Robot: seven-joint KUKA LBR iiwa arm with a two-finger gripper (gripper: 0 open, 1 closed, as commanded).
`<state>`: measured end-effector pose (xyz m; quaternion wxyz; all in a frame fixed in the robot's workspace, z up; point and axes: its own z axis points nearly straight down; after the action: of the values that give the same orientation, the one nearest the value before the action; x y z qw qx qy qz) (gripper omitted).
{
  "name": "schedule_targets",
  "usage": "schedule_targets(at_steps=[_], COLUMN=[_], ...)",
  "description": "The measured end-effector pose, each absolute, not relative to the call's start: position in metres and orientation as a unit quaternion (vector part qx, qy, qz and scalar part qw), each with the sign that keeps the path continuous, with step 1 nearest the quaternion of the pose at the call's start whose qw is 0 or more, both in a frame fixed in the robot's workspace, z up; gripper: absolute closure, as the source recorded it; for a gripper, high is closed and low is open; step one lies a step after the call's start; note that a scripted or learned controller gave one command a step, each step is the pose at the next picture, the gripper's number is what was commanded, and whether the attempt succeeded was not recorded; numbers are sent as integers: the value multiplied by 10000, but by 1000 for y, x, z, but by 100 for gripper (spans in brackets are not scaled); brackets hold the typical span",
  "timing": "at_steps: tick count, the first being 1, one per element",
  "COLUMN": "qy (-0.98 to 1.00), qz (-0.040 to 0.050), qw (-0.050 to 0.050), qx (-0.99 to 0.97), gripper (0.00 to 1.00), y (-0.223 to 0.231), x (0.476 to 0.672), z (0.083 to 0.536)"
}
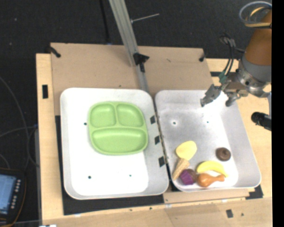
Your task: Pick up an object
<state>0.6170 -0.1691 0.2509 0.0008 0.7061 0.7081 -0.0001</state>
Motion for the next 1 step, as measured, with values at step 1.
schedule_targets(at_steps=[1], qy=[7083], qz=[-2], qw=[8], qx=[7060], gripper=[0], y=[-169], x=[617], z=[251])
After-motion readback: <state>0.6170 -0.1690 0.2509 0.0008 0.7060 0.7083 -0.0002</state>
